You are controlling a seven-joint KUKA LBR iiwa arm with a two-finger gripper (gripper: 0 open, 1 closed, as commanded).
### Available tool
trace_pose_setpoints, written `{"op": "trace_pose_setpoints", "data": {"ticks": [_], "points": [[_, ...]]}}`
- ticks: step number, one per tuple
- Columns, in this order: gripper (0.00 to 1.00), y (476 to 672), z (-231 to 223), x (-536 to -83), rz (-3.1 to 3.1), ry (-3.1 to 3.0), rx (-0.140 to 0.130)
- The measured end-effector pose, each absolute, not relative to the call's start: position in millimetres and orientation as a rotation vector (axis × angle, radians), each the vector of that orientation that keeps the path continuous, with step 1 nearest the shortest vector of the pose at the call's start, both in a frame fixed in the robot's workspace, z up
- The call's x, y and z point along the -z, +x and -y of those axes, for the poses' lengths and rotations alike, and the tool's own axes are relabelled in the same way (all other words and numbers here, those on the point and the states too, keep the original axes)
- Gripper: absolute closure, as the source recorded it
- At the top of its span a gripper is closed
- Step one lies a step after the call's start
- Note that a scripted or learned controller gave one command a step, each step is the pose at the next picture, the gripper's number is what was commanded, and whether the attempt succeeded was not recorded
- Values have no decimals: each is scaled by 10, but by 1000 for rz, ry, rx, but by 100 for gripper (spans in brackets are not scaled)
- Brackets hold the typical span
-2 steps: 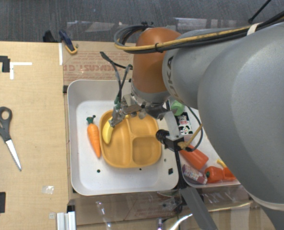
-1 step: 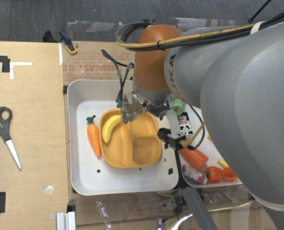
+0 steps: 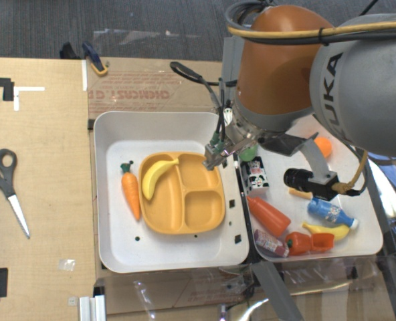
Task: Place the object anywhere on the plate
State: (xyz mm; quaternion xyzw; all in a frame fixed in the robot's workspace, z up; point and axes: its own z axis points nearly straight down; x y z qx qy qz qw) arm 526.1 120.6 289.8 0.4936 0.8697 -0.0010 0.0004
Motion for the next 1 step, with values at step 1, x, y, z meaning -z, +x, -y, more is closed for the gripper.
{"op": "trace_pose_setpoints", "data": {"ticks": [1], "points": [[100,5019,-1994,-2001,-2722,1573,7]]}}
